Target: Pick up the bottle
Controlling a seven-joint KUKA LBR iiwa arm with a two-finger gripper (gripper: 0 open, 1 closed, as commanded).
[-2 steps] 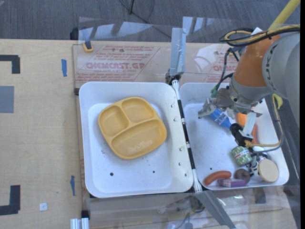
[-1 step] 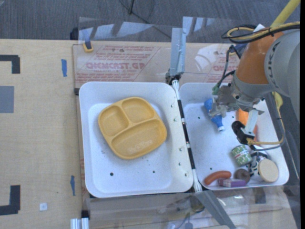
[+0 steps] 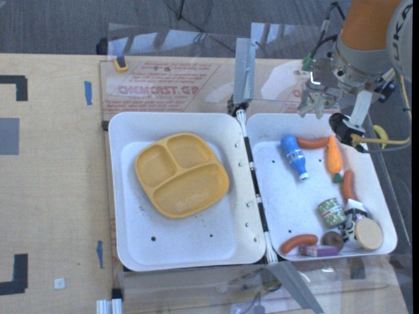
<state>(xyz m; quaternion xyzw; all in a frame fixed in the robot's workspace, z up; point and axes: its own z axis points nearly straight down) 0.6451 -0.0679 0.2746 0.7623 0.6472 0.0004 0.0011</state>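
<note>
A blue bottle (image 3: 294, 154) with a white cap lies on its side in the upper left part of the right bin (image 3: 275, 195), cap pointing toward the front. My gripper (image 3: 313, 104) hangs above the bin's far rim, up and to the right of the bottle and well apart from it. Its two fingers (image 3: 306, 103) point down with a small gap between them and nothing in it.
A red sausage (image 3: 313, 142) and a carrot (image 3: 334, 154) lie just right of the bottle. Further front are another sausage (image 3: 347, 185), a green can (image 3: 331, 211), a tan disc (image 3: 368, 234) and a third sausage (image 3: 298, 243). The left bin holds a yellow divided plate (image 3: 182, 174).
</note>
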